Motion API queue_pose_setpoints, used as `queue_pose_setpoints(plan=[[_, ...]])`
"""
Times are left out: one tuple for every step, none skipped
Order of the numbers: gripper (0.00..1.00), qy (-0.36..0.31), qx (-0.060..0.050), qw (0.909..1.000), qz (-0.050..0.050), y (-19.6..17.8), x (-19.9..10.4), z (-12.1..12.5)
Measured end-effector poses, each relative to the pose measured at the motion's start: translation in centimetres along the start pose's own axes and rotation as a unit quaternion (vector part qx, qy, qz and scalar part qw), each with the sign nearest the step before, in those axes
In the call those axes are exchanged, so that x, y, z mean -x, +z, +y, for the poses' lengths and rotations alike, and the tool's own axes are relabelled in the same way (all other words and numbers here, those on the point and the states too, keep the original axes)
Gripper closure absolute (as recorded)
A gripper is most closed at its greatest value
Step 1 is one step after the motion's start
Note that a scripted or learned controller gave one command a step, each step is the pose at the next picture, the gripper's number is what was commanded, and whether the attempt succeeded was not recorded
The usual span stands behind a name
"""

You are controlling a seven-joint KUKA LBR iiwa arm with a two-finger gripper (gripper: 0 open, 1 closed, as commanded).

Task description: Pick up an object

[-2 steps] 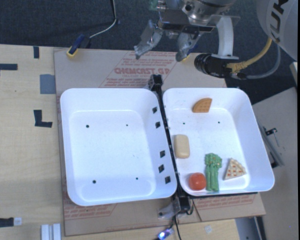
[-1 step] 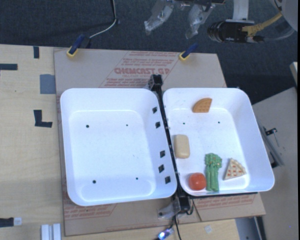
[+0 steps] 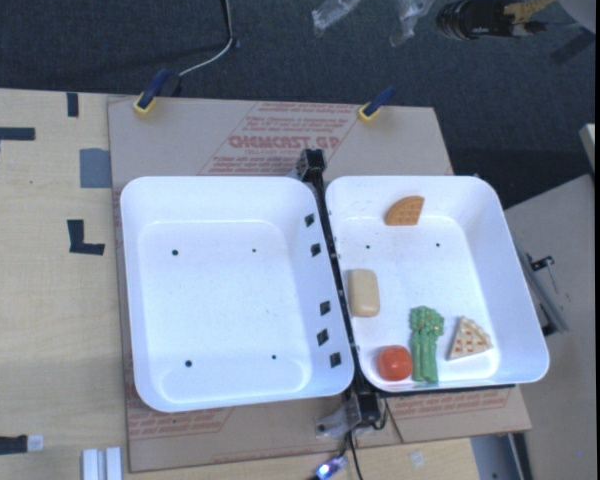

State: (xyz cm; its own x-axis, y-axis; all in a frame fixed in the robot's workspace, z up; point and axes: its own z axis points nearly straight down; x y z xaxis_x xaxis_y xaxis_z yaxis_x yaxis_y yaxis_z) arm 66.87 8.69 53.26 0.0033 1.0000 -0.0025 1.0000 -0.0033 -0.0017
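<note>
Five candidates lie in the right bin point(image 3: 500, 228): a tan wafer piece point(image 3: 405, 211) near the far wall, a beige bar point(image 3: 364, 293) just beside the divider, and a red tomato point(image 3: 395, 363), green broccoli stalk point(image 3: 425, 342) and pizza slice point(image 3: 469, 339) crowded at the near rim. The gripper point(image 3: 372, 3) hangs open above the desk point(image 3: 40, 268), holding nothing. Clustered items risk a double contact; the wafer has the clearest room.

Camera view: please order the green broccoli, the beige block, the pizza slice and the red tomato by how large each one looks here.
1. Green broccoli, the longest.
2. Beige block.
3. Pizza slice, close to the block in area, so this order is unsure.
4. Red tomato, the smallest.
</note>
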Motion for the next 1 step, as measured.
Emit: queue_pose_setpoints(plan=[[0.0, -0.004, 0.001, 1.0, 0.002, -0.42, -1.7, -10.26]])
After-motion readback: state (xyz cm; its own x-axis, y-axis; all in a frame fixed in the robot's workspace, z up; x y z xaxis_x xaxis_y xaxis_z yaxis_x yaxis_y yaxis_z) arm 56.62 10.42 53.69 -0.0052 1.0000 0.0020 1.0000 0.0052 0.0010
